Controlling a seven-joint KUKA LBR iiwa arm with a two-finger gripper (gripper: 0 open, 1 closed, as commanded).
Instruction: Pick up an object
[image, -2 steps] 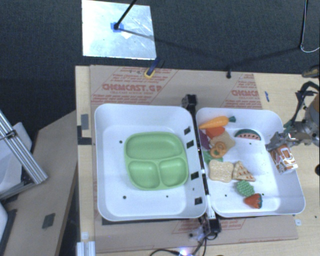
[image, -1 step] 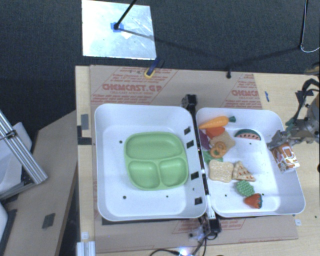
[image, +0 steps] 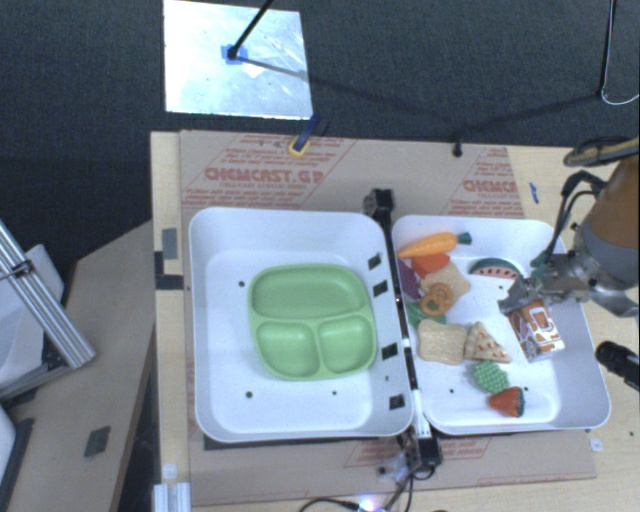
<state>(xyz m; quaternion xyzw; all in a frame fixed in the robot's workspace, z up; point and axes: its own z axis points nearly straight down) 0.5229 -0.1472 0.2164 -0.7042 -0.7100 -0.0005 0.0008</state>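
Just below the jaws (image: 522, 297), an orange-white packet (image: 537, 331) (right bin (image: 580, 405)).

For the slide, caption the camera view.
Arm's tool over a packet in the right bin; green tray in the left.

The arm (image: 612, 235) is cut off by the right edge, so just its wrist end is seen. The gripper (image: 522, 296) hangs over the right bin (image: 585, 400), its tip too small and dark to make out clearly. It overlaps the top of a carton (image: 537, 332), hiding that end. The carton's print is too small to read. A purple item (image: 411, 284) is mostly hidden behind the carrot (image: 430, 245) and other toy food. A metal frame (image: 35, 310) runs off the left edge. The desk (image: 110, 300) is cut off at the bottom.
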